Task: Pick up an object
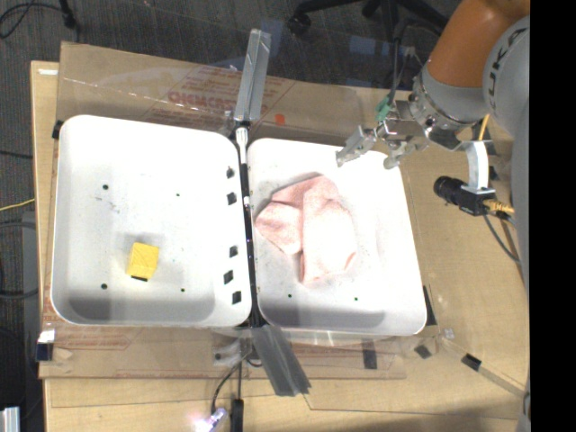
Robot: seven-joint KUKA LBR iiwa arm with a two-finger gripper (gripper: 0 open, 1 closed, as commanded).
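A crumpled pink cloth (310,223) lies in the middle of the right bin (396,277). A small yellow block (143,260) rests in the left bin (81,151), towards its near left. My gripper (371,157) hangs over the far edge of the right bin, up and to the right of the cloth and apart from it. Its two fingers (347,156) are spread open with nothing between them.
A grey metal divider (245,106) runs between the two bins, with black clips along the seam. Brown cardboard (468,268) borders the bins on the right and at the back. Office chair legs (360,7) stand on the floor behind the bench.
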